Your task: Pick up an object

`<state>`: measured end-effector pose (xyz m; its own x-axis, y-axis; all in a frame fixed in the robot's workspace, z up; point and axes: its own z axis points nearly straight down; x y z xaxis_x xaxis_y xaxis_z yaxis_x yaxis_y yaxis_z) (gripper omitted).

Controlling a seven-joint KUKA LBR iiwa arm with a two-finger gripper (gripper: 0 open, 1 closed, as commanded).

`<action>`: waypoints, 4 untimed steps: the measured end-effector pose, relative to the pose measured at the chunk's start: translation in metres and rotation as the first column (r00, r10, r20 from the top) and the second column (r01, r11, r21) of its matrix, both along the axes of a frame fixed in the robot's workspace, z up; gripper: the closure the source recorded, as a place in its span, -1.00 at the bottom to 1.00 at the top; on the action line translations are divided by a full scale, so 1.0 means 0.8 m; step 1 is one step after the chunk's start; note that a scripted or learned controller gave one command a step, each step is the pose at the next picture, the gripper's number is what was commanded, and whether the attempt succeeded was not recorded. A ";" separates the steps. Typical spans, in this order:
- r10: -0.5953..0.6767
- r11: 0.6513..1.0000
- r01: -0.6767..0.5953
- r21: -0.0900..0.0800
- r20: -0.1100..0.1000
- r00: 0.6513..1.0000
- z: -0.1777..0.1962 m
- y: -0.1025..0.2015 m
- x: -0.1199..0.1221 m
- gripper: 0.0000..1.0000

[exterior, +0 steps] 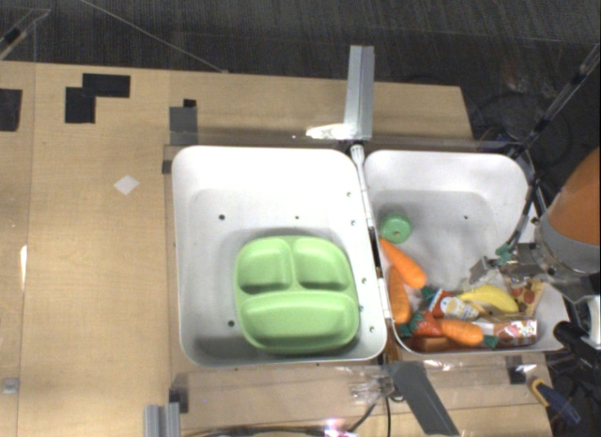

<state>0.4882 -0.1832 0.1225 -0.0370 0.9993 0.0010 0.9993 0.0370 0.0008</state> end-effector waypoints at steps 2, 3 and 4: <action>0.050 0.999 -0.050 -0.001 0.001 0.999 0.018 -0.029 0.001 -1.00; -0.211 0.977 0.211 -0.002 -0.001 0.977 0.126 -0.028 0.031 -1.00; -0.434 0.901 0.434 0.013 0.008 0.901 -0.017 -0.010 0.009 -1.00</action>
<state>0.4951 -0.1915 0.1086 0.4006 0.9161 0.0139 0.9161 -0.4007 0.0089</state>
